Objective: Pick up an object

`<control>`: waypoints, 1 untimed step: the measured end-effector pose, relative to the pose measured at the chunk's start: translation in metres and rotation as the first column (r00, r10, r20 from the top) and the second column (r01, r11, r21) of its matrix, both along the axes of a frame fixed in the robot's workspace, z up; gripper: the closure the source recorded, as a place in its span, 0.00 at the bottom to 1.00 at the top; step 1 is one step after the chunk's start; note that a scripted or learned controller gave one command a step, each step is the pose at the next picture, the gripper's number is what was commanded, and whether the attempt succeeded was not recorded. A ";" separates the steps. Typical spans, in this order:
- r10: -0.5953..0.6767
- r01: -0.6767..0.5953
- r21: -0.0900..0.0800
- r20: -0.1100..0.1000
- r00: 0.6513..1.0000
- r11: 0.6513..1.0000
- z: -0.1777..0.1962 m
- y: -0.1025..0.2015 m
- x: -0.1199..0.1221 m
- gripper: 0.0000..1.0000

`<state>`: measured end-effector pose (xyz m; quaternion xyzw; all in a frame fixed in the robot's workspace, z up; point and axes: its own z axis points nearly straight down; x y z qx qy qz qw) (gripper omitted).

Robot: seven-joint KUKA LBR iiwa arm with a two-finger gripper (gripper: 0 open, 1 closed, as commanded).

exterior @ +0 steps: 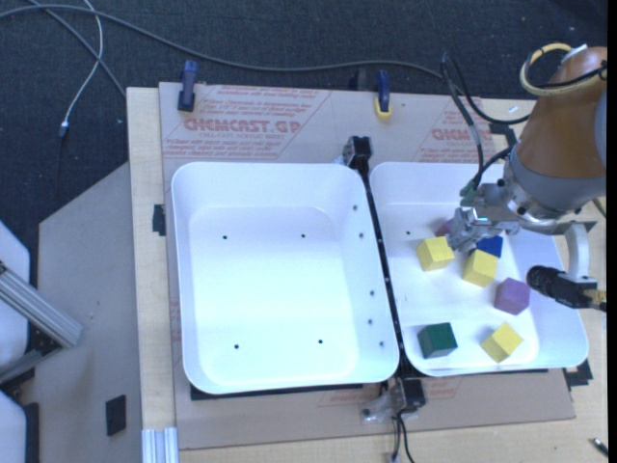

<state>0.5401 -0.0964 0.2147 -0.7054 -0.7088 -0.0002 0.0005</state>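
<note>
My gripper (467, 231) reaches down into the right bin (424, 183) from the right, just above a cluster of blocks. A yellow block (435, 253) lies directly below and left of it. A blue block (490, 246) and a second yellow block (480, 268) sit just to its right. Further out lie a purple block (512, 296), a green block (437, 340) and a third yellow block (502, 341). A small dark-pink piece (443, 230) peeks out beside the gripper.
The left bin (270, 196) sits beside the right one, split by a black divider (371, 230). Two clamps (187, 83) hold the cardboard base at the back. Cables run over the right bin's far corner.
</note>
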 end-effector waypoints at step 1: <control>0.001 -0.001 0.001 0.000 1.000 1.000 -0.001 0.063 0.006 1.00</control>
